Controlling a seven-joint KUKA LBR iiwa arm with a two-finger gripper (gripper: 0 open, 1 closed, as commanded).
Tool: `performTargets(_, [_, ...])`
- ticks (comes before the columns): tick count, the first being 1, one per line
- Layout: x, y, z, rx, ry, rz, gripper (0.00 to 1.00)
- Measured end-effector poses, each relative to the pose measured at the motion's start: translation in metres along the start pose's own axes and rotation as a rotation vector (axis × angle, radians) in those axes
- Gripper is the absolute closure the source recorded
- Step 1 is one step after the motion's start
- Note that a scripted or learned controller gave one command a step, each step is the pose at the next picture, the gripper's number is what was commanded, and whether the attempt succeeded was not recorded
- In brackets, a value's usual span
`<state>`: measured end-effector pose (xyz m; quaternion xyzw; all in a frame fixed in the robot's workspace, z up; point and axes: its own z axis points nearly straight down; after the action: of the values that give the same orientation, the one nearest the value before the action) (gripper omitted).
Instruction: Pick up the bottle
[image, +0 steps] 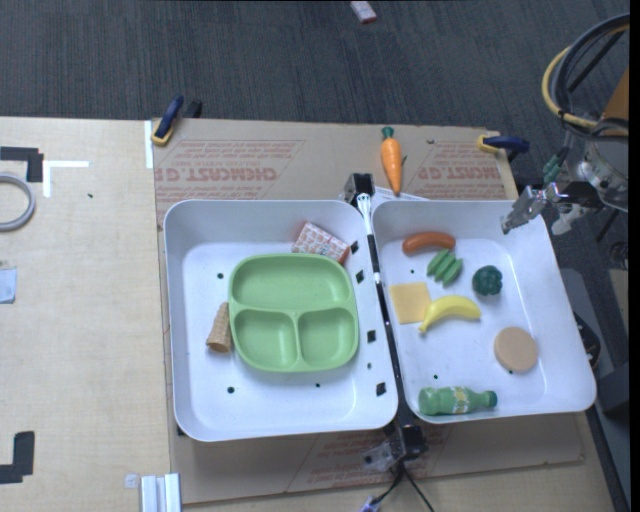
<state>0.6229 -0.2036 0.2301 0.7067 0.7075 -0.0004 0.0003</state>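
The bottle (457, 400) is green with a yellow label and lies on its side in the right bin (560, 300), close to the near wall, cap pointing right. It touches no other item.

The gripper (524, 211) hangs at the far right corner of that bin, just past the rim, well apart from the bottle. It is small and partly blurred, so how its fingers stand cannot be told, and nothing shows between them.

Other things lie in the same bin: a sausage (428, 242) toward the far side, a green pepper (444, 266) just in front of it, a broccoli (487, 281) to the right, a cheese slice (408, 302) touching a banana (450, 312) near the middle, and a round cookie (516, 350) to the right of the bottle's end.

The left bin (190, 330) holds a green divided plate (294, 312), a small patterned packet (320, 241) behind it, and a brown cone (219, 328) beside its left edge.

A carrot (390, 159) lies on the cardboard (230, 165) beyond the bins
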Motion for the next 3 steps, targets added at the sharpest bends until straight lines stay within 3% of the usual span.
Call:
performTargets(1, [0.0, 0.001, -0.01, -0.001, -0.002, -0.003, 1.0])
performTargets(2, [0.051, -0.04, 0.059, 0.0, 0.0, -0.13, 1.0])
performTargets(3, [0.118, -0.145, 0.038, 0.001, 0.001, -0.151, 1.0])
